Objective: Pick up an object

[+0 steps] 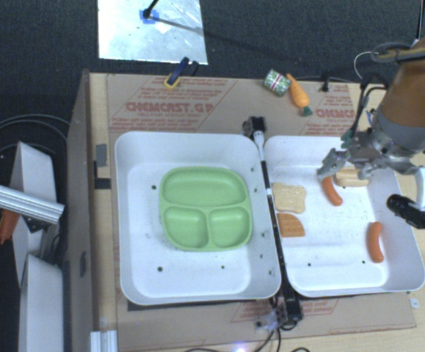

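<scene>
end effector [342,165] poised over the right bin [399,281], above a pale food piece and a sausage.

the end effector is seen low over the far part of the right bin, just above a pale bun-like piece [353,178] and the upper sausage [332,191]; whether it is released or clenched cannot be told. a second sausage [375,242] is seen near the bin's right wall, with a bread slice [288,196] and an orange slice [291,225] beside the divider. a green sectioned plate [205,207] is held in the left bin [135,270]. on the counter [197,105] behind, a toy carrot [299,94] is seen.

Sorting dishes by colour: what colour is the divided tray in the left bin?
Light green tray, seen in the camera view.
</scene>
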Available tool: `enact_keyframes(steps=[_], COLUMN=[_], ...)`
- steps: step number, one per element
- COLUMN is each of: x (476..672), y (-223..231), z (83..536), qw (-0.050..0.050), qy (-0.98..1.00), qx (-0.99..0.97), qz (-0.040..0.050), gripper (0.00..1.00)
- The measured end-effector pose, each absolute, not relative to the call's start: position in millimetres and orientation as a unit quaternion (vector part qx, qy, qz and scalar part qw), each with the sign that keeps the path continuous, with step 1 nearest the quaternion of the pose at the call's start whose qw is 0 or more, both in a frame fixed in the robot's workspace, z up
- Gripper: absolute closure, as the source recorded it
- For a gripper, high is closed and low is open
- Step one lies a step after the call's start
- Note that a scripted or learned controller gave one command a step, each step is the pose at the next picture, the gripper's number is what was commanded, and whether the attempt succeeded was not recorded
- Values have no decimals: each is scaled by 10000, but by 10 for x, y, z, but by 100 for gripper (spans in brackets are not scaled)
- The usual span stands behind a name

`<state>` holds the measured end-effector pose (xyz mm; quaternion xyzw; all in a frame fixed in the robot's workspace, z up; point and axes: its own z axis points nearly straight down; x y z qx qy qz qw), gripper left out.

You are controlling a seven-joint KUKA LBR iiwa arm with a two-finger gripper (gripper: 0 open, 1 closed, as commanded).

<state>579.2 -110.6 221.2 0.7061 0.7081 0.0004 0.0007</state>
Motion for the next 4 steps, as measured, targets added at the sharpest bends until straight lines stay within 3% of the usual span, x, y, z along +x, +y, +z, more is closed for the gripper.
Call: enact_keyframes(steps=[1,2,3,4], x=[5802,6364,6371,6451], y=[-1105,-1312,-1312,-1553], z=[2320,1613,1626,871], qw=[19,1,11,34], qy=[7090,7085,7086,7078], qx=[7052,7057,7056,7064], qz=[14,-5,3,16], gripper=[100,100,0,0])
